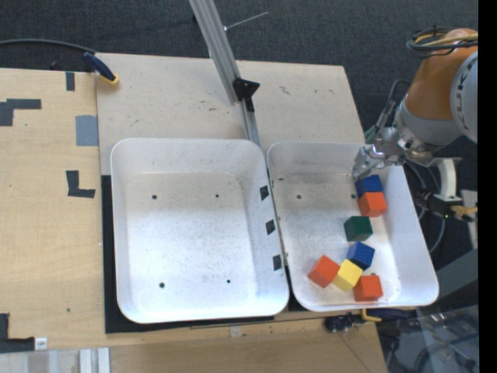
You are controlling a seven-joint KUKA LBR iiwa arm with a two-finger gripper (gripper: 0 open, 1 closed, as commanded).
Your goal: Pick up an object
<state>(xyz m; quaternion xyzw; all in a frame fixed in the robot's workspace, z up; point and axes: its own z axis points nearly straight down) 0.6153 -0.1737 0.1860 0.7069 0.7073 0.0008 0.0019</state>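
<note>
Several small cubes lie in the right bin (pixel 311 169). A blue cube (pixel 370 185) sits near the bin's far right side, with an orange cube (pixel 373 203) touching it just below. A dark green cube (pixel 358 228) lies further down. Lower still are another blue cube (pixel 361 253), a yellow cube (pixel 349 273), an orange cube (pixel 324 271) and a second orange cube (pixel 368 287), packed close together. My gripper (pixel 368 164) hangs right above the upper blue cube, at the bin's right wall. Its fingertips are small and dark against the arm.
The left bin (pixel 194 231) stands beside the right one, with a black-marked divider between them. A slanted metal rail (pixel 221 45) runs from the top of the view down to the bins. The arm's orange band (pixel 439 84) sits at the far right.
</note>
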